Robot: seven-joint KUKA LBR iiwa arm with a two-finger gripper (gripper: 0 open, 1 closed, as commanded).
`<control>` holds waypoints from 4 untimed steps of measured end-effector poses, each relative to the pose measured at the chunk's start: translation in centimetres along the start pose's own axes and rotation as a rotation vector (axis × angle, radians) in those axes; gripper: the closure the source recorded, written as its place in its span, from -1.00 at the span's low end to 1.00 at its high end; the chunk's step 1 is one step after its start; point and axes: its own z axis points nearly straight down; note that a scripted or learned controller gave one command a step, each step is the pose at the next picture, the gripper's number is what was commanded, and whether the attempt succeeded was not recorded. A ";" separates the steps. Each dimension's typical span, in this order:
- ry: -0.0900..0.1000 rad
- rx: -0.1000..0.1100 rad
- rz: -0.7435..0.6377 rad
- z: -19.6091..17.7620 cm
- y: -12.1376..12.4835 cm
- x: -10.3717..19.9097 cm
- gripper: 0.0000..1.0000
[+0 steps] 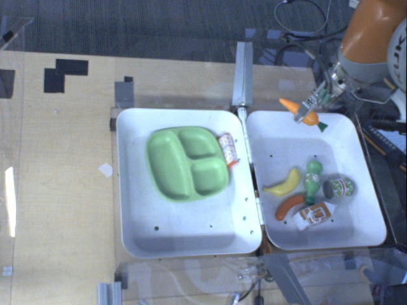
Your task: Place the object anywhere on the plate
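A green three-compartment plate (pixel 187 162) lies in the left bin (pixel 137 221). My gripper (pixel 313 107) hangs over the far edge of the right bin (pixel 362 170), below the arm's orange band. It is shut on an orange toy carrot (pixel 296 108), which juts out to the left of the fingers. The carrot's green end (pixel 322 126) points down to the right. The carrot is lifted clear of the bin floor, well to the right of the plate.
A small red-and-white packet (pixel 227 149) lies against the plate's right rim. On the right bin's floor sit a banana (pixel 284 182), a green bottle (pixel 313 177), a red sausage (pixel 289 206), a round can (pixel 339 187) and a small carton (pixel 315 213).
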 end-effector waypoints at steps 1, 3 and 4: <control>0.004 0.002 -0.050 4.7 1.7 6.6 1.00; 0.002 0.000 0.188 -1.9 4.0 6.3 1.00; 0.004 0.000 -0.067 4.6 10.5 12.7 1.00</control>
